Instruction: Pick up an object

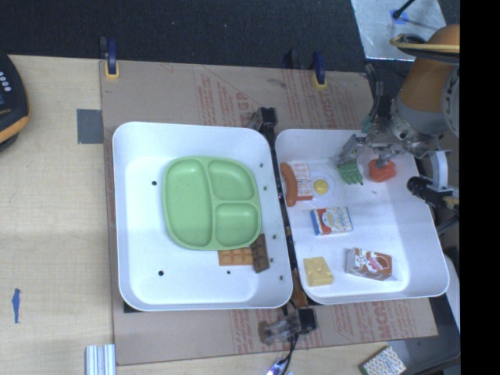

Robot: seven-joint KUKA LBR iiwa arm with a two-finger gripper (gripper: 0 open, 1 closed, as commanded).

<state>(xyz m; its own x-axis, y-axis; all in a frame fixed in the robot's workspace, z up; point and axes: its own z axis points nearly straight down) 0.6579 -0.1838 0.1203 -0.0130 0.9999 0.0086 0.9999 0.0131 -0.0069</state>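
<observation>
A robotics lab, set up for tests rather than for living. Two white bins (125,209) sit on a cardboard sheet (203,92) clamped to a bench (47,209) with blue clamps (111,57), holding toy food, under a robot arm (426,92).

A pale green divided plate (212,202) and an orange-brown waffle block (236,257) lie in the white left bin (137,209). The white right bin (426,241) holds a green toy (351,171), a red-orange piece (382,171), a yellow cheese block (318,271), a blue-edged carton (332,220) and a brown-and-white packet (369,264).
</observation>
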